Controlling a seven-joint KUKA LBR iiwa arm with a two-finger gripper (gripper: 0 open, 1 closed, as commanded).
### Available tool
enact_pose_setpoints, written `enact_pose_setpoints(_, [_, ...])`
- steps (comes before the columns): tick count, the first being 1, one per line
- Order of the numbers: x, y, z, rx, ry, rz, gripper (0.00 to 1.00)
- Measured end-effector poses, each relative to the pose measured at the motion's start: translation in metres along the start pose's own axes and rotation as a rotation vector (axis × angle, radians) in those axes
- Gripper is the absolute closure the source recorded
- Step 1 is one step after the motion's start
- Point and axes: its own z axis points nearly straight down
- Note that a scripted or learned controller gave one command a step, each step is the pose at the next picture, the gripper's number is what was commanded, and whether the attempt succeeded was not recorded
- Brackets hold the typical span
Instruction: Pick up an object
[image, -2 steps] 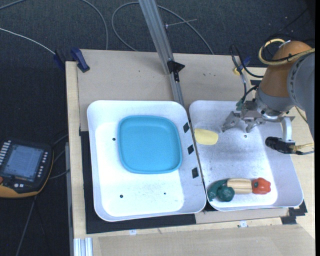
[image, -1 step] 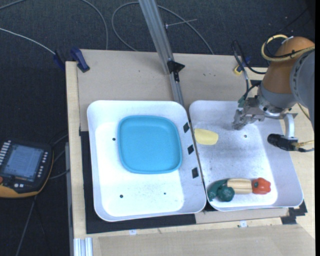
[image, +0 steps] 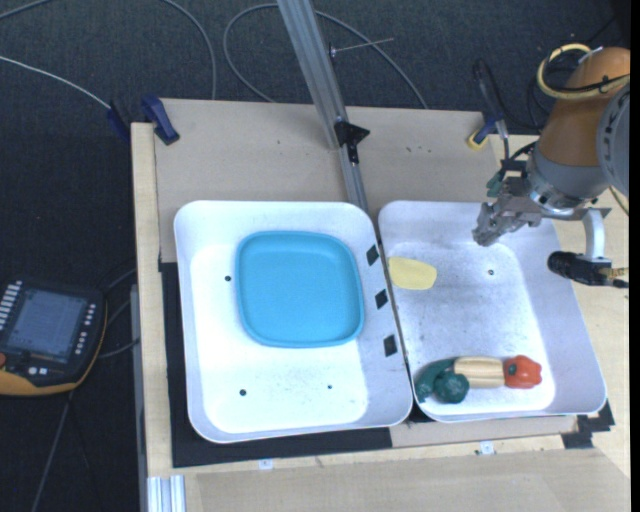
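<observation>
Your gripper (image: 487, 232) hangs over the far edge of the right bin (image: 560, 330); you cannot tell how it is set. The yellow piece (image: 412, 273) lies by that bin's left edge. The green toy (image: 443, 384), the tan block (image: 478, 372) and the red toy (image: 521, 372) line its near edge, and a blue plate (image: 300, 288) sits in the left bin (image: 205, 330).

The grey arm (image: 585, 120) reaches in from the right, its orange band uppermost, wrist angled down and leftward. The pincer (image: 487, 232) hangs at its tip, pointing down, too blurred to read.
</observation>
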Motion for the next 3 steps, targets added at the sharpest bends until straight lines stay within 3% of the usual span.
enact_pose_setpoints(1, [-0.002, 0.001, -0.064, -0.002, 0.0, 0.0, 1.0])
enact_pose_setpoints(2, [-0.002, 0.001, -0.068, 0.003, 0.001, 0.0, 1.0])
enact_pose_setpoints(3, [0.053, -0.006, -0.066, 0.003, 0.002, -0.004, 1.0])
